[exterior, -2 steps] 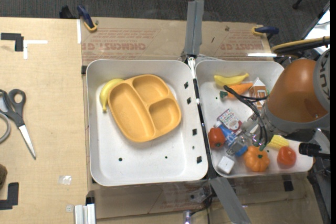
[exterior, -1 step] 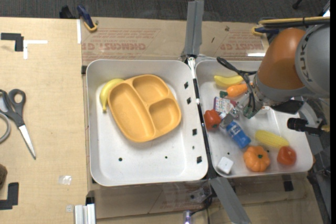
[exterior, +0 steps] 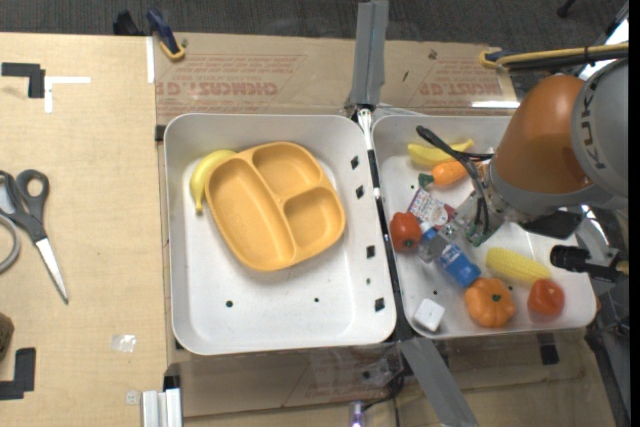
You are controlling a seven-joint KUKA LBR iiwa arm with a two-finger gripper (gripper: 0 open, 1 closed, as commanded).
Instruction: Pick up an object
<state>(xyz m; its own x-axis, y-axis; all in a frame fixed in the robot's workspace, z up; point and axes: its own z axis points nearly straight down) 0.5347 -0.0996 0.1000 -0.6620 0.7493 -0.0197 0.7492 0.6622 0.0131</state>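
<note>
1. Two white bins sit side by side: the left bin (exterior: 200,315) carries an orange divided plate (exterior: 277,205) with a yellow banana (exterior: 206,173) tucked against its upper-left rim, and the right bin (exterior: 580,320) is crowded with toy food.
2. The gripper (exterior: 478,220) reaches down into the middle of the right bin below the arm's orange band (exterior: 545,137) — whether its fingers are spread or closed cannot be told from here, and nothing is seen held between them.
3. Just left of and below it lies a small bottle with a blue end (exterior: 452,260), its long axis running diagonally from upper left to lower right, blue end toward the lower right.
4. Crowding it: a red tomato (exterior: 405,231) and a printed packet (exterior: 430,207) to the left, a corn cob (exterior: 517,265) to the right (tilted much the same way), a small pumpkin (exterior: 490,303) and a white block (exterior: 429,315) below.
5. Further off, a second tomato (exterior: 545,298) lies at lower right; a carrot (exterior: 447,173) and a yellow item (exterior: 432,154) — crossed by a black utensil — lie near the far wall.
</note>
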